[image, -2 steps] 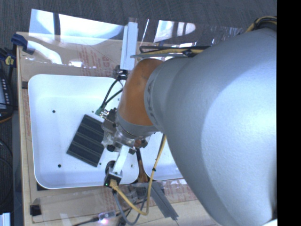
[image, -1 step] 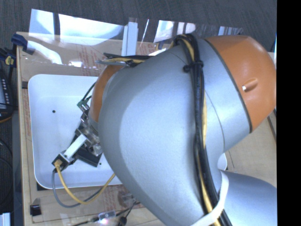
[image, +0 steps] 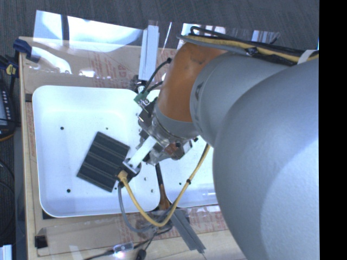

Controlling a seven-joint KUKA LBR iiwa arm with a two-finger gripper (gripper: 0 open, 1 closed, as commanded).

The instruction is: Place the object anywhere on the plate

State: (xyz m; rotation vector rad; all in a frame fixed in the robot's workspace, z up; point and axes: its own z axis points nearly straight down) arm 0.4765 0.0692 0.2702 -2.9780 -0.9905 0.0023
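**Mia:** Where is the black ribbed slab (image: 103, 161) lying?

**Tom:** It is lying flat on the floor of the left bin (image: 54, 107). It is sitting at a slant, near the side that is next to the right bin (image: 176, 169).

**Mia:** What is the gripper (image: 161, 149) doing?

**Tom:** It is hanging over the place where the two bins are meeting, just beside the slab. The big grey arm (image: 260, 134) is leaning in from the right and covering most of the right bin.

**Mia:** Is it holding something?

**Tom:** I cannot tell if it is open or closed. The wrist is hiding that part.

**Mia:** Is the slab the thing to move, or the plate?

**Tom:** I cannot tell. I am guessing it is the plate, because it is lying flat and wide, so things could rest on it.

**Mia:** Is the job getting done?

**Tom:** I am thinking not yet, because nothing is resting on the slab.
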